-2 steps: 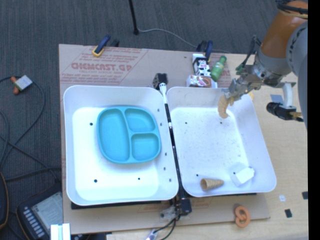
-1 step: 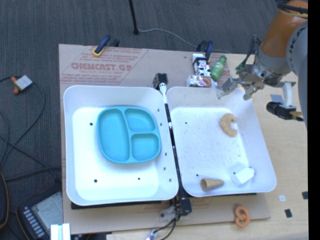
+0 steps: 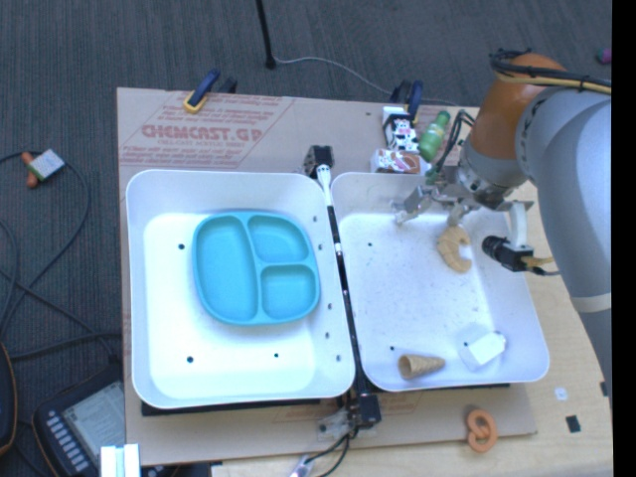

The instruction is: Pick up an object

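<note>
Two white bins sit side by side on the desk. The left bin (image 3: 159, 366) holds one blue three-compartment plate (image 3: 255, 268), left of centre frame. The right bin (image 3: 417, 296) holds three items: one waffle cone (image 3: 421, 366) at lower centre, one white block (image 3: 486, 349) just right of it, one tan croissant-shaped piece (image 3: 456, 248) upper right. My fingers (image 3: 429, 202) are spread open, gripping nothing, just upper-left of that tan piece.
</note>
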Controlling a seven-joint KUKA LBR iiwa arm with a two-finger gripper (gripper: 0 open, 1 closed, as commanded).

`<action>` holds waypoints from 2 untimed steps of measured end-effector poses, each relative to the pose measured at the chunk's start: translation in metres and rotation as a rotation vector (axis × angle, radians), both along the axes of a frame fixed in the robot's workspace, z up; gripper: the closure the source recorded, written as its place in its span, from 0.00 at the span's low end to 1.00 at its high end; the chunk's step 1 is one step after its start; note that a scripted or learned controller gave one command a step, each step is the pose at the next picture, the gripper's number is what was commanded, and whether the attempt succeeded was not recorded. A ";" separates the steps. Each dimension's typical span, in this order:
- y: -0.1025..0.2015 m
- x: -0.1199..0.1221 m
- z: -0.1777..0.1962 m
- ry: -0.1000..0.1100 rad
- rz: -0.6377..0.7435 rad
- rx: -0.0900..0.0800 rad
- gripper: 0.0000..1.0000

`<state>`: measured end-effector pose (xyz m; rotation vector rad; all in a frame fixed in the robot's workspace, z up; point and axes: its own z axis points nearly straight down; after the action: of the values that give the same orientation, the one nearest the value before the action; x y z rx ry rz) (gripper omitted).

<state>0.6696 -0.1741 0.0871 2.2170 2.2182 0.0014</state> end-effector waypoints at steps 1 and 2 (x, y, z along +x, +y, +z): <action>0.024 -0.052 0.001 -0.002 -0.001 0.000 0.00; 0.048 -0.115 0.001 -0.004 -0.002 0.000 0.00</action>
<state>0.5545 -0.1265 0.0883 2.2171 2.2136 0.0057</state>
